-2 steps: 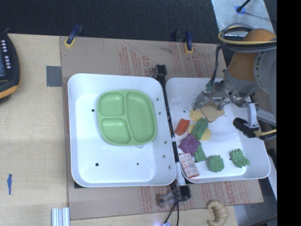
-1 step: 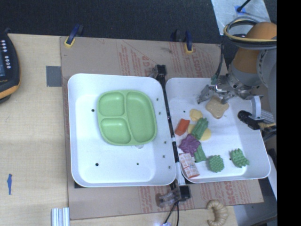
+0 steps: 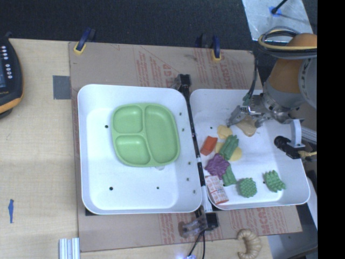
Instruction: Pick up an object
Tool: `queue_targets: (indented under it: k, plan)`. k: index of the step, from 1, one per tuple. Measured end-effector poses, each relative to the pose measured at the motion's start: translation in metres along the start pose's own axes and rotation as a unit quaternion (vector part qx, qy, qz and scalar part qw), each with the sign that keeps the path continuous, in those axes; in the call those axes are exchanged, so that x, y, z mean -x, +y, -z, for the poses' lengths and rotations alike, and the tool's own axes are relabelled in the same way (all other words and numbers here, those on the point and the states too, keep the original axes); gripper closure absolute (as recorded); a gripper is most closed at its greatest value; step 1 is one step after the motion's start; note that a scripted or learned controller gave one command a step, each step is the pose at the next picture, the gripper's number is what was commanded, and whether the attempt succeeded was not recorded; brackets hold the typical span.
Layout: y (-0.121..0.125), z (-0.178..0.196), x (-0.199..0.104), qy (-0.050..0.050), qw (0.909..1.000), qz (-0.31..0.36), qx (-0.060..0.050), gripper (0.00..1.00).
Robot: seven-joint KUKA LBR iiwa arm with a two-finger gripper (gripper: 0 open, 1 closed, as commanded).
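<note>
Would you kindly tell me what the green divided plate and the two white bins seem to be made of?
The green divided plate looks like moulded plastic: uniform pale colour, soft sheen, rounded compartment ridges. The left bin and right bin seem thin formed plastic, smooth and slightly glossy with rounded corners, though coated metal cannot be excluded.

A tan lumpy piece point(image 3: 247, 127) lies in the right bin point(image 3: 291, 193), near its back.

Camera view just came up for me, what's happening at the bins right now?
The arm is reaching in over the right bin, with its hand low at the top of the toy food pile, right by a tan piece. Whether it has hold of anything cannot be told. The other pieces, such as the orange block and purple piece, lie loose in that bin. The left bin holds a green divided plate.
</note>
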State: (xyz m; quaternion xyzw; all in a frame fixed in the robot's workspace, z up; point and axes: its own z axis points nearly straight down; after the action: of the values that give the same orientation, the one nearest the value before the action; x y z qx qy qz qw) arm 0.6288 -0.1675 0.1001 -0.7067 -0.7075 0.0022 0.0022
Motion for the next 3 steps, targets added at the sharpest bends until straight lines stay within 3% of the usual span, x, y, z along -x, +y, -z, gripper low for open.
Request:
queue_targets:
  k: [2, 3]
  plan:
    - [0.029, -0.007, 0.038, -0.001, 1.0, 0.0, 0.004, 0.0]
    - [-0.006, -0.007, 0.019, -0.001, 1.0, 0.0, 0.002, 0.0]
